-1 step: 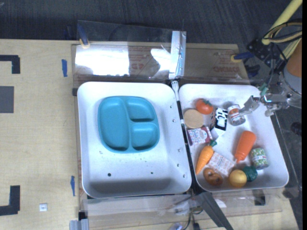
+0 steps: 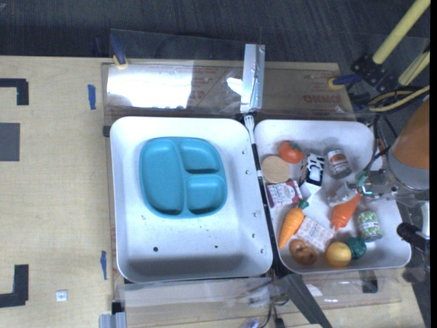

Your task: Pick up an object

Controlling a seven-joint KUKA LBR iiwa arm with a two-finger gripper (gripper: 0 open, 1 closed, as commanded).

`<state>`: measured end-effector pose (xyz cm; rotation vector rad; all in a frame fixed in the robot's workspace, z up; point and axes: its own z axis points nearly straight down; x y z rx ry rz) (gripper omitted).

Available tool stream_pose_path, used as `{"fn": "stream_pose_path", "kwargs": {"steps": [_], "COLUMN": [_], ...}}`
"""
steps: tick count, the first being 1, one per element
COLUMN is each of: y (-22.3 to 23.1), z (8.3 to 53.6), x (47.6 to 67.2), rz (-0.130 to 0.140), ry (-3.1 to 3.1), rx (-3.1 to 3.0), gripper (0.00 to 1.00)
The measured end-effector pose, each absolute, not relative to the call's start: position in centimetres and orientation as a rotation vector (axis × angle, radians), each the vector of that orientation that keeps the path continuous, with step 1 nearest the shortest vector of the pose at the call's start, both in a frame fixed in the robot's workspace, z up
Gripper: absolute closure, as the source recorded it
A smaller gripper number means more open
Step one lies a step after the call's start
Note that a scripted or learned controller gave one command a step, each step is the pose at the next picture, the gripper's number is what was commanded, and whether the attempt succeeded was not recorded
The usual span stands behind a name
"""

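A: Where is the arm?

B: At three o'clock, over the right bin (image 2: 270, 183); its orange band (image 2: 414, 142) sits at the edge; the gripper (image 2: 360, 183) hangs over the bin's middle, just beside a carrot (image 2: 343, 212); open or closed, I cannot tell.

A: What lies in that bin?

B: A tomato (image 2: 291, 152) and a small can (image 2: 337, 162) toward twelve o'clock; a second carrot (image 2: 291, 225) toward nine; an apple (image 2: 304, 252) and a lemon (image 2: 338, 253) at six; packets lie between them.

A: And the left bin (image 2: 136, 251)?

B: A blue tray (image 2: 183, 176) with three compartments, at its centre, flat.
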<state>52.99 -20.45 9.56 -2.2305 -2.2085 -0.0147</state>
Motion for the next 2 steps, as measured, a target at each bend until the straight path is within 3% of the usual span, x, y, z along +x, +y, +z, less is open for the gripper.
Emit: {"fn": "stream_pose_path", "kwargs": {"steps": [1,2], "y": [-20.9,-16.3], "z": [10.4,20.6], "x": [52.8,50.9], "rz": [-0.006,-0.007], "ry": [-2.205,-2.123], "rx": [-2.242,-2.323], "gripper": [1.00,1.00]}}
